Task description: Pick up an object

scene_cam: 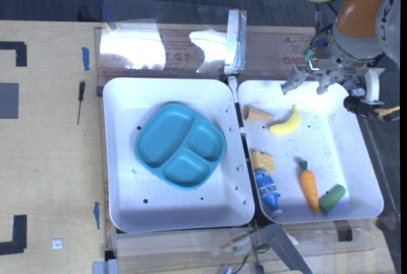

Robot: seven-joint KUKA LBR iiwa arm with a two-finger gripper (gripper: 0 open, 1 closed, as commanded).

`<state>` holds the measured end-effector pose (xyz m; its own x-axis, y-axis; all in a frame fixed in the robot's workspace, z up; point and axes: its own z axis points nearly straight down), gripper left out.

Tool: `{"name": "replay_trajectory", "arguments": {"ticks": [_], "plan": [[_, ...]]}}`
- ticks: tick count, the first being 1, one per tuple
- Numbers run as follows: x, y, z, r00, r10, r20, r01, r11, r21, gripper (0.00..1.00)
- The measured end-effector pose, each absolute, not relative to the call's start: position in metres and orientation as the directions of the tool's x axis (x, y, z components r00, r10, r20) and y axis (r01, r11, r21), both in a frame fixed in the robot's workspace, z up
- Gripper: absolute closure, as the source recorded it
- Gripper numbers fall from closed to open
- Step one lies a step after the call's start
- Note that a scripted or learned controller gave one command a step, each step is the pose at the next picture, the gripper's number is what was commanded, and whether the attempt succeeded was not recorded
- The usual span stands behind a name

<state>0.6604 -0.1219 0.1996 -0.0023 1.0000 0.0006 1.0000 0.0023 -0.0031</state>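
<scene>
Gripper (306,80): upper right of frame, above right bin's (356,139) far edge; fingers spread, nothing between.
Banana (285,123): right bin, upper left part, just below gripper.
Carrot (309,186): right bin, lower middle.

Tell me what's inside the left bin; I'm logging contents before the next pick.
The left bin holds one blue divided plate, lying flat with three compartments, none holding anything. Whatever lies under the plate is covered. Around it, bare white floor with a few dark specks.

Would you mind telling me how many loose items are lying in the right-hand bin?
6: a wedge and banana at the far end, a yellow piece above the blue bottle, then the carrot and green item.
</scene>
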Motion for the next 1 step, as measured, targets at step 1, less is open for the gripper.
{"name": "replay_trajectory", "arguments": {"ticks": [1], "plan": [[0.5771,-0.0991,0.0872,-0.092,0.996,0.000,0.996,0.092,0.005,0.00]]}}
